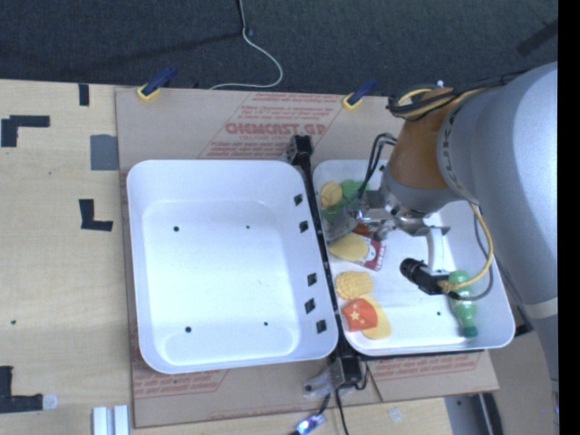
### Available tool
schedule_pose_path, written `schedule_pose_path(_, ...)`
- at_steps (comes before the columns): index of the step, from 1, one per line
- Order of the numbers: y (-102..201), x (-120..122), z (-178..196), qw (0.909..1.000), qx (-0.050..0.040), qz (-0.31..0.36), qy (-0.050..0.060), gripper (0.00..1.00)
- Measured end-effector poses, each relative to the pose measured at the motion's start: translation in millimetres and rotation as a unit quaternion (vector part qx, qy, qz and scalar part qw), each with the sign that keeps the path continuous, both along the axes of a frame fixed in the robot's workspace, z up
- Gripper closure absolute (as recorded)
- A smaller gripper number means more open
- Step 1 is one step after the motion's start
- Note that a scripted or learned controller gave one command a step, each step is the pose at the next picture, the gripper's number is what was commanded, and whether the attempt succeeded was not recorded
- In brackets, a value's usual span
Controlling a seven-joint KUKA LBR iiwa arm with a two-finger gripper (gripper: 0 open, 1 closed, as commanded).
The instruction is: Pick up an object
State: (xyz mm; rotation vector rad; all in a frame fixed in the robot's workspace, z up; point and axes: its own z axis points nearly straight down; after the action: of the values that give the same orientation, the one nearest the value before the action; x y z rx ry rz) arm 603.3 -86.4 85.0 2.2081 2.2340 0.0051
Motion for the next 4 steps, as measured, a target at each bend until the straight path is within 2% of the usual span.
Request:
schedule_pose_path(1, -7.5, -2.3, 10.5, 1.0, -0.0008, -0.005, 0.002, 1.0)
schedule_pose_path(2, -27.7, 33.9, -1.7, 1.0, -0.0012, -0.005, 0.001, 1.0)
schedule_pose_path(3, 69.4, 64.6, 107.1, 1.0, 0.0006, 0.0, -0.005, 1.0)
schedule_pose_path(4, 165.4, 66.4, 267.9, 1.0, 0.0008, 0.0, -0.007, 1.0)
